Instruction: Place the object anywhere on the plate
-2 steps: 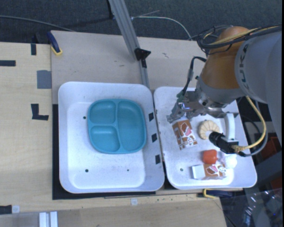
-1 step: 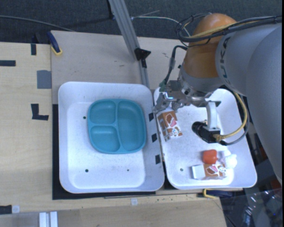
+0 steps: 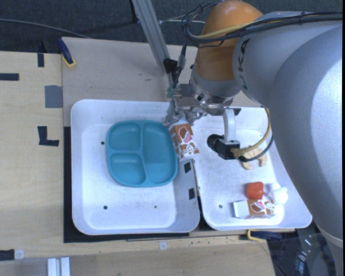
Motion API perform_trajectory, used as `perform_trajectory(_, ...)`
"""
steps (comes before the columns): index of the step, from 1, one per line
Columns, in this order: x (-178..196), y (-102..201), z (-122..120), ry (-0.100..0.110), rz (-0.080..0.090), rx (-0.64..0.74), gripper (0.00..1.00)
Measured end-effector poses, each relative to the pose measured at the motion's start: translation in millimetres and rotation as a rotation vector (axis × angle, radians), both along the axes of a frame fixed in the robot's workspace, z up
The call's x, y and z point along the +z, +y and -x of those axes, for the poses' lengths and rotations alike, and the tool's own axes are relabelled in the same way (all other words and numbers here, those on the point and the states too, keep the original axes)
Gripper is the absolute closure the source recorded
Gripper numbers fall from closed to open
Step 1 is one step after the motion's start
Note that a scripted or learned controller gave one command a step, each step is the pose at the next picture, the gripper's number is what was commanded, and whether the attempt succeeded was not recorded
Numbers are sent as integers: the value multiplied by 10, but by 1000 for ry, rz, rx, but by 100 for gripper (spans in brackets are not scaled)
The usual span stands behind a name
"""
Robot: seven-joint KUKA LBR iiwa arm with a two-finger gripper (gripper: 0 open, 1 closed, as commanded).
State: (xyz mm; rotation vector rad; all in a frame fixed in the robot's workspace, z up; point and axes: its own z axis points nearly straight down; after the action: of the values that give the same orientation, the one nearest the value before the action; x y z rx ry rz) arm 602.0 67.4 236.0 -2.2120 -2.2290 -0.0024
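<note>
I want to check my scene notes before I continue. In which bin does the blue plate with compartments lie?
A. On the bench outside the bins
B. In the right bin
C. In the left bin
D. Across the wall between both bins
C: the blue plate lies flat on the floor of the left bin, and its right rim stays short of the wall shared with the right bin.

Bulky grey arm (image 3: 299,91) with a glossy orange band (image 3: 227,22), black and yellow cables (image 3: 259,145) looping beside the metallic hand (image 3: 181,111)
</note>
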Motion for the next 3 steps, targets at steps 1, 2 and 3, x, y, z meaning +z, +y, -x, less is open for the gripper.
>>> perform_trajectory(1,66,519,-213,0,0,0,100)
perform_trajectory(2,53,953,-386,0,2,-3,100)
perform_trajectory(3,-87,1426,-582,1,2,-2,100)
